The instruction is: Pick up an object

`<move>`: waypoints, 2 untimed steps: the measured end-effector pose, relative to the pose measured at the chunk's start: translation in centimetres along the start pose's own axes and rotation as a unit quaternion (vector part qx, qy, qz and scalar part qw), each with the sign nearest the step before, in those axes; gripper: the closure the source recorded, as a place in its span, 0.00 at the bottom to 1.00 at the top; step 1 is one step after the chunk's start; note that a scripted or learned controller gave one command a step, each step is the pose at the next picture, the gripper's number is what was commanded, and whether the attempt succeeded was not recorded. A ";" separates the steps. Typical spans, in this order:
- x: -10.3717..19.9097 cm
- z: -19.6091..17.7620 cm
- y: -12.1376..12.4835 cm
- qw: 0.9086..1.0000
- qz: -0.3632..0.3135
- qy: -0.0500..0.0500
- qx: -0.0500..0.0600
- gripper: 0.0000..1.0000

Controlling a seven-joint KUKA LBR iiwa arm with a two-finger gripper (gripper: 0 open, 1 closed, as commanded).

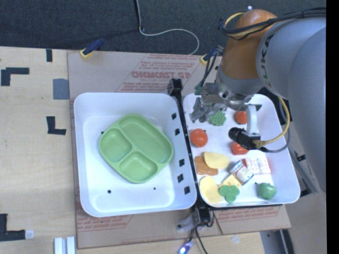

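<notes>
The gripper (pixel 204 111) hangs low over the far end of the right bin (pixel 286 187), just beside a green toy (pixel 217 118) and above an orange ball (pixel 199 137). Whether its fingers are spread or closed I cannot tell; the wrist hides them, and nothing visibly sits between them. The toys lie crowded, so a grab here could easily pinch two at once, nudge the ball away, or catch the bin wall. The left bin (pixel 85 142) holds a green tray (pixel 136 147).

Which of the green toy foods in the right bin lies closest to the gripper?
The green piece at the bin's far end, right beside the gripper. The other two green pieces lie at the near edge.
</notes>
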State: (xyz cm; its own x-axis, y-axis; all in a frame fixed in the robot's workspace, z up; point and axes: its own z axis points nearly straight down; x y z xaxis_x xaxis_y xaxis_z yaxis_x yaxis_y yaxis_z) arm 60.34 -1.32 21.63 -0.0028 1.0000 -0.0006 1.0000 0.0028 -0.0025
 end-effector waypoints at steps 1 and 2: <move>0.8 0.1 -0.7 1.000 0.001 0.000 0.000 1.00; 0.5 -1.1 0.6 1.000 0.000 0.000 -0.001 1.00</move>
State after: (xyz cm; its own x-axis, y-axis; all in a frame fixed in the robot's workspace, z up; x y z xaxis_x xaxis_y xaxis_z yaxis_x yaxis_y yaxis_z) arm 60.93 -0.83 22.75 -0.0024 1.0000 -0.0002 1.0000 0.0024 -0.0004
